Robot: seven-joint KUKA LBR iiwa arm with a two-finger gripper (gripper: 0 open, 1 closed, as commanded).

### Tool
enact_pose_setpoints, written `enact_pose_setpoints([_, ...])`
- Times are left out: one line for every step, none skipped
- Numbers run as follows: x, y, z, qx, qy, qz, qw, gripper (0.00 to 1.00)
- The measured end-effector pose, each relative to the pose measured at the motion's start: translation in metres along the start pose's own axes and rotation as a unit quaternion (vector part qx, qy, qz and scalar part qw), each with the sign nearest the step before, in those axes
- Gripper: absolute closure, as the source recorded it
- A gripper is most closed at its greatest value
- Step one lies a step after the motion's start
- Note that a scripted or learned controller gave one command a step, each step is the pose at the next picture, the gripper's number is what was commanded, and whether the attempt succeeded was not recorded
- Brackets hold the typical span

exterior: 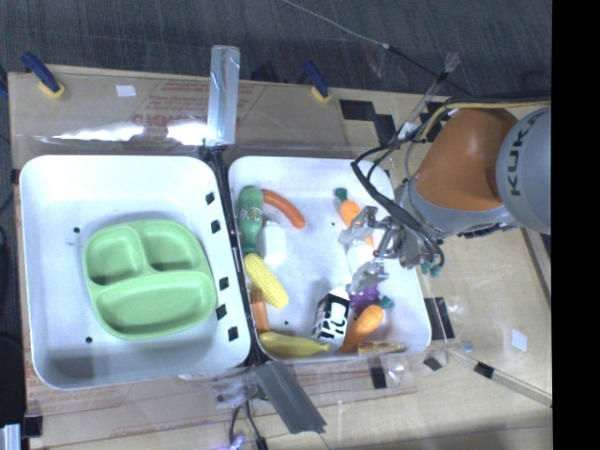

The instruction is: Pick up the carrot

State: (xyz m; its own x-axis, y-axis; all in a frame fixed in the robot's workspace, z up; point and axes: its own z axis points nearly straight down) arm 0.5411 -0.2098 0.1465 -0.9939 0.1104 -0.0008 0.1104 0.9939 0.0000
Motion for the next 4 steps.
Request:
enact_pose_setpoints([-0.082, 0.011, 0.056, 0.0, 0.001, 0.01, 1.0, 0.0])
enact_pose_setpoints([-0.085, 0.011, 0.042, 0.001, -0.003, 0.007, 1.0, 1.0])
enact_pose_setpoints([-0.085, 0.012, 0.042, 0.0, -0.003, 0.007, 1.0, 0.0])
enact_pose_setpoints([-0.087, 0.013, 0.03, 0.001, -0.005, 0.004, 1.0, 1.0])
